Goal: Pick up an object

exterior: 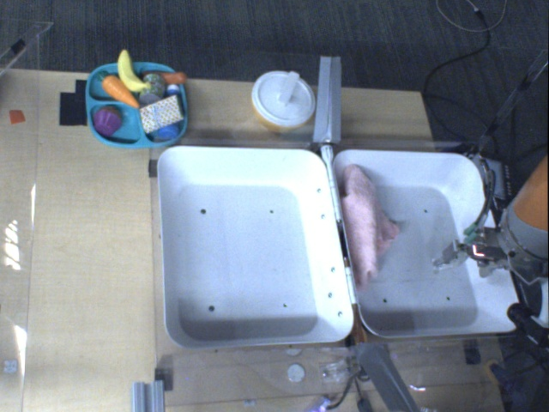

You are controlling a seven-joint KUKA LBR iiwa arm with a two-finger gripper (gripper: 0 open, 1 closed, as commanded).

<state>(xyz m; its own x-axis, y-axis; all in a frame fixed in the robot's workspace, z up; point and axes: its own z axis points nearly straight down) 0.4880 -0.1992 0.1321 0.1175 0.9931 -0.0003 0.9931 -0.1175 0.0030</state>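
pink cloth (364, 221) in right bin (429, 166) | wooden bench (77, 256), dark carpet | fingers (448, 258) state: cannot tell

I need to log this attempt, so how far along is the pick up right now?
Nothing looks picked yet. The pink cloth lies against the left wall of the right bin. The hand is low in that bin, apart from the cloth. Reaching, grasping and lifting remain.

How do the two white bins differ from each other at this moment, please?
The right bin holds a pink cloth that lies along its left wall; the left bin shows bare floor. The gripper is over the right bin, near its right side, while no arm is over the left bin. The left bin looks wider than the right bin. Both are shallow, white and round-cornered, and sit side by side.
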